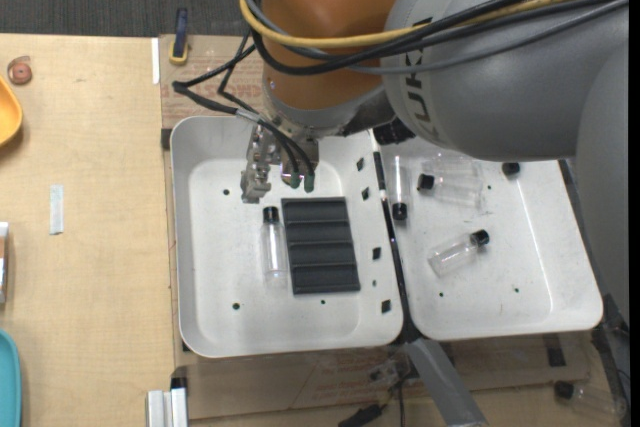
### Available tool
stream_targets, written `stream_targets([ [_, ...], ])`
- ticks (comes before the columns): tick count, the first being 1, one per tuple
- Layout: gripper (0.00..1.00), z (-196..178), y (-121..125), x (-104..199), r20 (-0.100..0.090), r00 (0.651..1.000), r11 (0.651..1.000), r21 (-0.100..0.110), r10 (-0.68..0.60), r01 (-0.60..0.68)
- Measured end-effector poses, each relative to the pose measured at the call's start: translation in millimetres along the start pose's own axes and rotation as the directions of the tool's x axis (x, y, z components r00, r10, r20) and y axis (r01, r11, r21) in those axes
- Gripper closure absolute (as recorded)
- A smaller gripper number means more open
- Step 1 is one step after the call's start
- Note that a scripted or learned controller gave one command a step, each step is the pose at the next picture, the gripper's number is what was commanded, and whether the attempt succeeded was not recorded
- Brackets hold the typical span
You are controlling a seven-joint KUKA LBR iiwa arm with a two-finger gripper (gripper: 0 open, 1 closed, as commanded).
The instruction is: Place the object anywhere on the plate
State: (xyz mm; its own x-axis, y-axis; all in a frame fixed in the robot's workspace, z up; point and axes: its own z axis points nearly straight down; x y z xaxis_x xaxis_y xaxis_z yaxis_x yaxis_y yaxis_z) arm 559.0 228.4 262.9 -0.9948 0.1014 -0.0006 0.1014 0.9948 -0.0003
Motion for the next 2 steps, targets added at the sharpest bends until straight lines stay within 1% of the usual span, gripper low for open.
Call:
stream_targets([
  [1, 1.0, -24.4, -1.9, 18.9, 0.003, 0.885, 0.885, -0.001, -0.465, 0.465],
  [2, 0.0, -24.4, -2.0, 18.9, 0.003, 0.885, 0.885, -0.001, -0.465, 0.465],
])
